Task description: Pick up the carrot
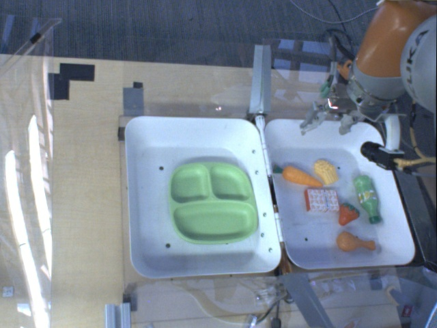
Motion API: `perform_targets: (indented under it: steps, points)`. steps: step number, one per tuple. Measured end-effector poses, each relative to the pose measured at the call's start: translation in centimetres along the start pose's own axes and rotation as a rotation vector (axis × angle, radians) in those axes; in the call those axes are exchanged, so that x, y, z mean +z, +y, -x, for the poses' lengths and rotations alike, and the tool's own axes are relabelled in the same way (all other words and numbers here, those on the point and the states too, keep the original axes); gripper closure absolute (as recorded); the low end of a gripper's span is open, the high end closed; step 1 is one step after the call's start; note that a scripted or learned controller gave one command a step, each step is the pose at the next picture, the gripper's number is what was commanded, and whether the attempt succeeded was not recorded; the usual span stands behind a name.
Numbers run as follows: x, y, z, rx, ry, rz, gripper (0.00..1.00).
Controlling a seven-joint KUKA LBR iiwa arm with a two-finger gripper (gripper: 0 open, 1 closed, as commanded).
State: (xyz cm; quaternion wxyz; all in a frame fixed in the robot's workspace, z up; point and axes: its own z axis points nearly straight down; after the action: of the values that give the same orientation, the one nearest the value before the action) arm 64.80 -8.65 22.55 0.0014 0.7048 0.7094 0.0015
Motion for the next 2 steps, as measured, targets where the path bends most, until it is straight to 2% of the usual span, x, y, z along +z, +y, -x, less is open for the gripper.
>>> perform_targets:
  steps: [1, 2]
  points:
    - [6.6, -3.0, -0.3, -0.098, 0.000, 0.001, 0.00]
    - [13.6, -6.5, 0.9, -0.230, -0.001, 0.008, 0.00]
